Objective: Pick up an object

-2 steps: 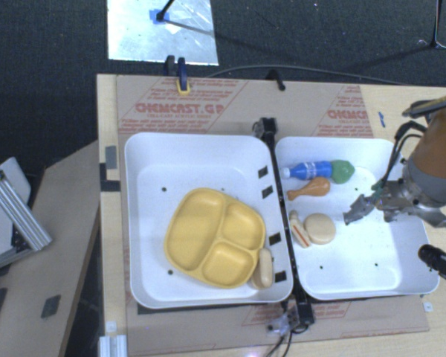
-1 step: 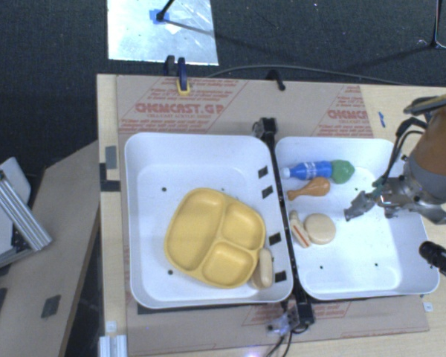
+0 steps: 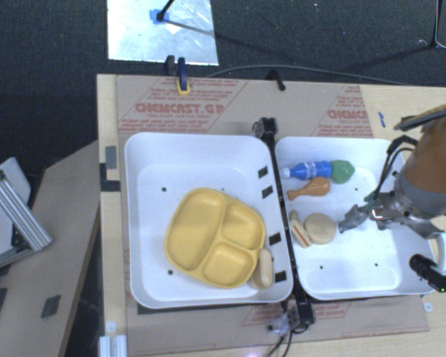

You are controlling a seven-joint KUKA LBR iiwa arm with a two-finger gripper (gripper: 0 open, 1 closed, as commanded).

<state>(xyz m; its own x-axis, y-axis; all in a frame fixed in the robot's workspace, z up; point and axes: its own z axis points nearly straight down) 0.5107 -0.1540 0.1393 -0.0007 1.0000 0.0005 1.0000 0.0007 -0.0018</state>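
I see arm: broad rounded orange-brown band | grey collar below it at the wrist | thin dark cable looping beside the band | gripper: dull grey metal, angular, blurry on my feed

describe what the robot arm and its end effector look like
The arm is a rounded grey body with a broad orange band above the wrist. A thin dark cable loops along its side. The end effector is slim grey metal.
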